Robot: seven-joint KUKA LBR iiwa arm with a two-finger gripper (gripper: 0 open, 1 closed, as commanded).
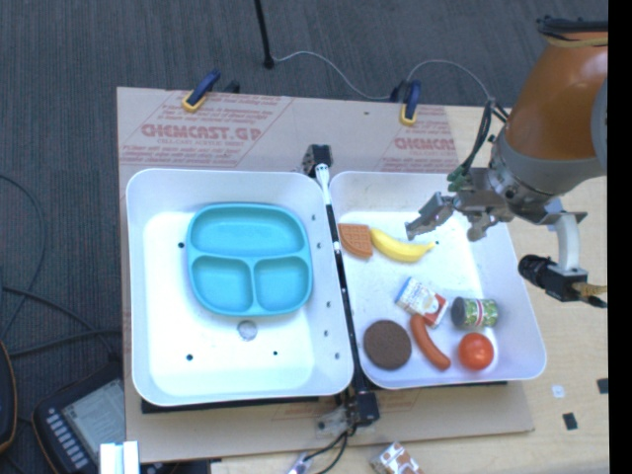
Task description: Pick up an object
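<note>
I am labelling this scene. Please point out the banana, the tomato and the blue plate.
banana (400, 248): camera view, middle of its curve
tomato (476, 352): camera view, its top
blue plate (249, 233): camera view, upper compartment floor

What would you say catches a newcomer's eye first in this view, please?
Probably the blue divided plate, alone in the left bin. Next, the toy food in the right bin, with the open gripper above the banana.
</note>
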